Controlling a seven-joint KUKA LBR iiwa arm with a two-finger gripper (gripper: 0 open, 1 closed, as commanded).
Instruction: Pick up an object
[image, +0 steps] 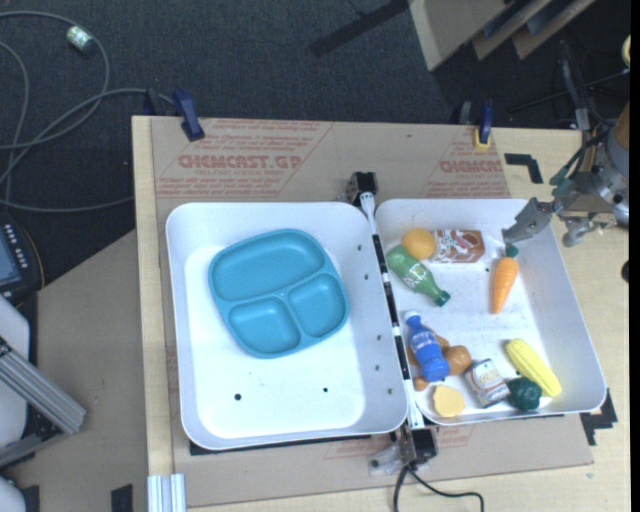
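Note:
The right bin (578, 312) holds several toy foods: an orange carrot (504, 282), a green bottle (417, 275), a yellow fruit (419, 243), a red and white packet (458, 245), a blue bottle (427, 349), a yellow corn cob (533, 367), a small can (487, 381) and a green piece (524, 393). My gripper (550, 232) hangs over the bin's far right corner, just above and right of the carrot. Its two fingers stand apart with nothing between them. One fingertip (522, 224) points toward the carrot's leafy end.
The left bin (185, 235) holds a blue divided plate (278, 292). A black clip (362, 185) sits at the far end of the seam between the bins. A yellow round piece (449, 401) and a brown piece (458, 357) lie near the blue bottle.

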